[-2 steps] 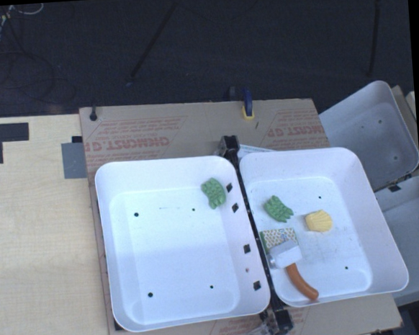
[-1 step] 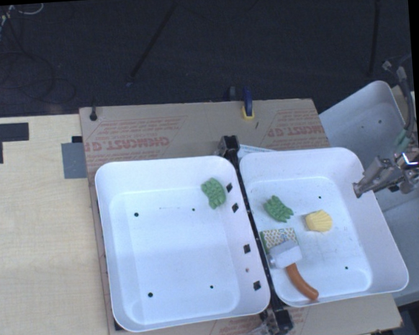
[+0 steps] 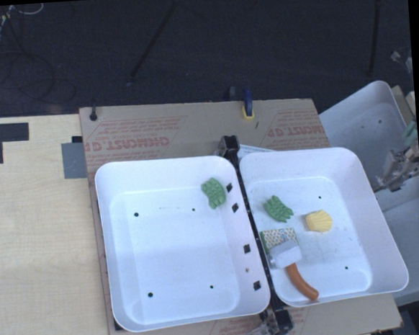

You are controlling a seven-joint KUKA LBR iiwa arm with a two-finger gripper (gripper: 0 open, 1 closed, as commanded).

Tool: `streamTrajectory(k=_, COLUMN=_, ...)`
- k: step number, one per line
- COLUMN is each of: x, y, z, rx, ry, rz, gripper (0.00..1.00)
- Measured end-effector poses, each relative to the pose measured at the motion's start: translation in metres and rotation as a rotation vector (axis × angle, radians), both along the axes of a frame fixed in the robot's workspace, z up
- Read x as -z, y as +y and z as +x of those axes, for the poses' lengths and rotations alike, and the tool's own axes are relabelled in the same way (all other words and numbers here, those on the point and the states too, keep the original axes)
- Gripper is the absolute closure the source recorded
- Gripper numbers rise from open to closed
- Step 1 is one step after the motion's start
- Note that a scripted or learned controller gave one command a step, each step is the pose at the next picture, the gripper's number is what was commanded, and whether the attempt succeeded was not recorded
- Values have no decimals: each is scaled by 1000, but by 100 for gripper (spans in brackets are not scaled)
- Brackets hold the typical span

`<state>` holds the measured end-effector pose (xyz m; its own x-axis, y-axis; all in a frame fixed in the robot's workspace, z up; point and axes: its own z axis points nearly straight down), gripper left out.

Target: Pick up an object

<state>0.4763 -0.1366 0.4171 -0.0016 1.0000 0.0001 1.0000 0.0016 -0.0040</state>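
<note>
Gripper (image 3: 401,164), apparently, hangs beyond right bin (image 3: 341,189).

A single fixed camera is mounted above the bench (image 3: 42,241), angled down at a slant. Both white bins (image 3: 119,206) are framed from moderate height.

The gripper (image 3: 399,166) is a pale, spindly metal frame. 1 thin greenish cable runs above it, too blurred for detail.

A robot lab: two white bins (image 3: 168,175) sit on printed cardboard (image 3: 192,132) over a plywood bench (image 3: 35,242), with loose cables (image 3: 12,41) on the dark floor at 11 o'clock.
</note>
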Motion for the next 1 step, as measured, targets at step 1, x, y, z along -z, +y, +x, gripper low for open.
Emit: streamTrajectory(k=1, x=-69, y=-21, z=0, rx=3, ry=-10, rz=-3, gripper=100)
